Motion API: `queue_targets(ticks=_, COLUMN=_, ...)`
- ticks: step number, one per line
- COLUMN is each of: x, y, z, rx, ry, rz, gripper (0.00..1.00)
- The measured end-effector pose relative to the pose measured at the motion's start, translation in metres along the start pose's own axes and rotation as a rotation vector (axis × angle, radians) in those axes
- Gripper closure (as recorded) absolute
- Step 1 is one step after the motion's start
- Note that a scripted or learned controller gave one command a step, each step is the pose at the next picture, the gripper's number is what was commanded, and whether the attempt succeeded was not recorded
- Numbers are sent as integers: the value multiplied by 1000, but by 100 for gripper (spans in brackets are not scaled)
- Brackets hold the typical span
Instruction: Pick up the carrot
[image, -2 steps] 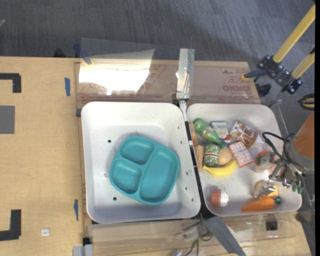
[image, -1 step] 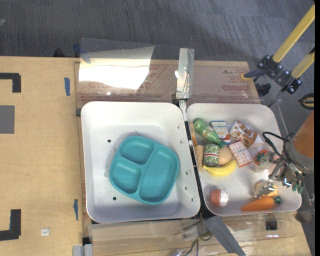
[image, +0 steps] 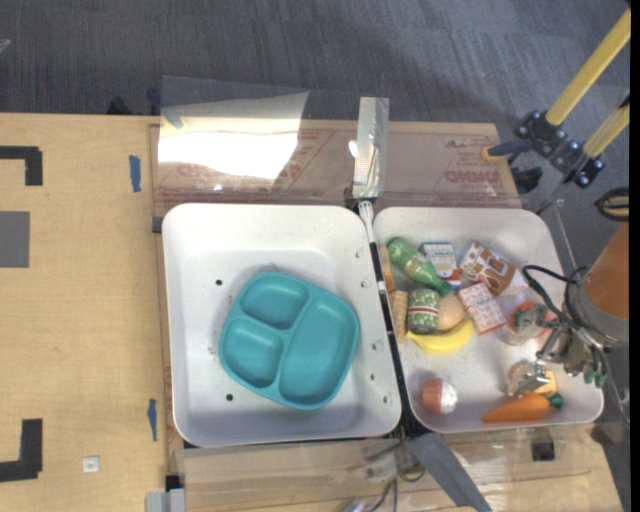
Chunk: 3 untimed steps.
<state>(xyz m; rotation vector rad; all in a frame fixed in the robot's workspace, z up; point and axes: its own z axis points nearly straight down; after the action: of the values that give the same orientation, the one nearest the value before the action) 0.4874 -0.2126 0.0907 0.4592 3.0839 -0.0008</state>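
jaws (image: 560, 352) sit low over the right bin's (image: 545, 228) right edge, just above and a little right of the carrot (image: 518, 408), but whether they are open or closed i cannot tell, since the metal parts blur together with cables at that spot. nothing orange shows between them, so i judge the carrot not yet grasped: it lies on the bin floor near the front right corner, orange body pointing left, green tip to the right. the step in hand looks like the approach (the last closing-in before a grip). the next move calls for a short shift toward the front edge and down, lining up across the carrot's narrow width and keeping clear of the bin wall just beside it. the arm (image: 612, 280) comes in from the right edge of the counter, orange band showing, wrist bent downward into the bin. the banana (image: 445, 340) and other toy foods lie further left, apart from the carrot; the left bin (image: 190, 240) holds a teal tray (image: 290, 340).
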Motion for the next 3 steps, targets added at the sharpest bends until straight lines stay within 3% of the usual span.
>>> queue_targets(ticks=1, x=-5, y=-8, z=-1, rx=2, ry=-10, rz=-682, gripper=0)
queue_targets(ticks=2, x=-8, y=-10, z=1, rx=1, ry=2, rz=-554, gripper=0)
queue_targets(ticks=3, x=-106, y=23, z=5, rx=-2, ry=13, rz=-315, gripper=0)
